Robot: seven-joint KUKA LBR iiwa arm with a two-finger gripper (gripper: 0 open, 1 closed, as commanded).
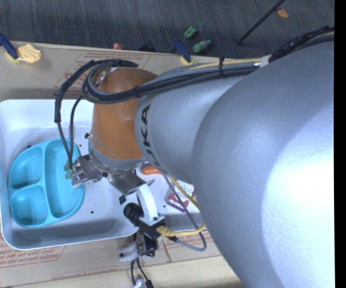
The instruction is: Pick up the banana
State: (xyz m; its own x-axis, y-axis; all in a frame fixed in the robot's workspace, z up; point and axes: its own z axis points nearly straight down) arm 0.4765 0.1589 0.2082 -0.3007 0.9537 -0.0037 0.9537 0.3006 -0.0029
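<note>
Here the grey arm (239,137) covers most of the white bin (17,116), beside the blue divided plate (41,185). I cannot tell the gripper's state, nor where the banana lies.

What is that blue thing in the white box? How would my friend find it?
Start at the shallow white plastic bin on the picture's left side. Inside it, near the bin's left wall, lies a light blue plastic plate split into three compartments. It is the bin's brightest blue thing, lying just left of the big grey arm with its orange band.
</note>
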